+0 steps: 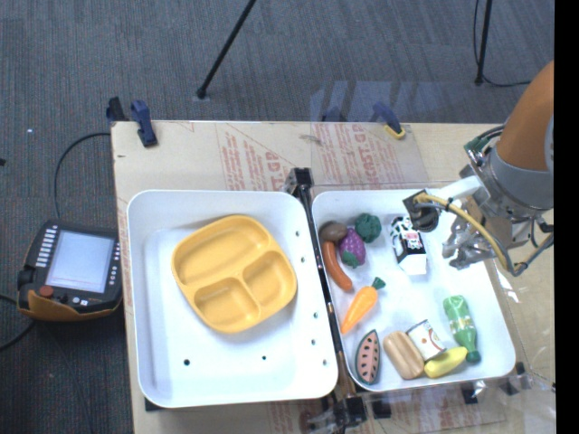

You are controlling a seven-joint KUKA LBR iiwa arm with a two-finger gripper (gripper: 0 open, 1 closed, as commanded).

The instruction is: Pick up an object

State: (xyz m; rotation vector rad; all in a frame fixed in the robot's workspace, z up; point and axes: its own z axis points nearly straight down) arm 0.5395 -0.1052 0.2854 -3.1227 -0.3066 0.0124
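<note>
I see the gripper (466, 242) over the right edge of the right bin (493, 297), wrapped in cables; how far it is open I cannot tell, and I see nothing held in it; just beside it, toward the bin's middle, stands a small black-and-white carton (409, 242); along the left edge lie a broccoli (367, 226), a purple fruit (352, 247), a sausage (337, 266) and a carrot (360, 304); near the front edge crowd a watermelon slice (367, 356), a bread roll (403, 354), a banana (445, 363) and a green bottle (460, 325); the left bin (149, 242) carries a yellow divided plate (233, 272).
</note>
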